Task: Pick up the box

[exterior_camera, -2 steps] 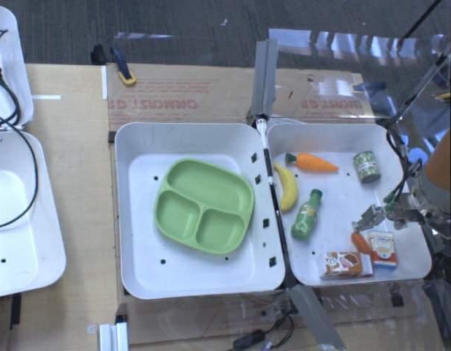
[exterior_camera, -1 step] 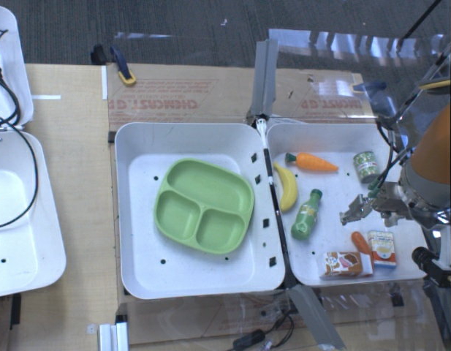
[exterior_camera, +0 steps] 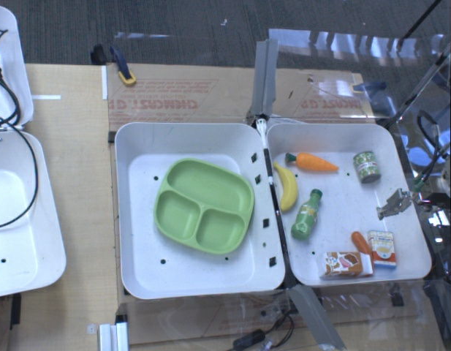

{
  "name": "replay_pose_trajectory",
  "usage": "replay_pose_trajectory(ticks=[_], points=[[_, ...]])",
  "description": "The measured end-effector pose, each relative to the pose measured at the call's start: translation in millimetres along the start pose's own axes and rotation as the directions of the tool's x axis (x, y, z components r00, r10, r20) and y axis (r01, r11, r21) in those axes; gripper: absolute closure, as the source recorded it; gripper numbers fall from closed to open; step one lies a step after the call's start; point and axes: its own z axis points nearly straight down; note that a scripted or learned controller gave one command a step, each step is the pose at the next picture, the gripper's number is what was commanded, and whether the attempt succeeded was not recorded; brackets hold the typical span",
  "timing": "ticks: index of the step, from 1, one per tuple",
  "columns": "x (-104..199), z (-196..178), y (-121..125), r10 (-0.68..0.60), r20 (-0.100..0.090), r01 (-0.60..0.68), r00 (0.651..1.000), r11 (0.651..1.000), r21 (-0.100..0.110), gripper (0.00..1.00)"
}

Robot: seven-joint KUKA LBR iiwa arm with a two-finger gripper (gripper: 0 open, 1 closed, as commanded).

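Two boxes lie in the right bin [exterior_camera: 335, 141] near its front right corner. One is a small white box [exterior_camera: 383, 248] with blue and orange print. The other is a flat brown and red carton [exterior_camera: 347, 265] lying on its side just to the left of it. A short orange piece [exterior_camera: 360, 241] rests between them. My gripper [exterior_camera: 393, 205] hangs at the bin's right side, a little behind the small white box and apart from it, with nothing visibly held.
The right bin also holds a carrot [exterior_camera: 313, 163], a banana [exterior_camera: 286, 187], a green bottle [exterior_camera: 305, 216] and a green can [exterior_camera: 367, 167]. A green divided plate [exterior_camera: 204, 205] lies in the left bin [exterior_camera: 137, 196]. A metal divider [exterior_camera: 265, 86] stands behind the bins.
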Motion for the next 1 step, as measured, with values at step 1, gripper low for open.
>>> replay_pose_trajectory(ticks=[1], points=[[1.4, 110.0, 2.0, -0.114, -0.013, 0.114, 0.993, 0.994, 0.001, 0.00]])
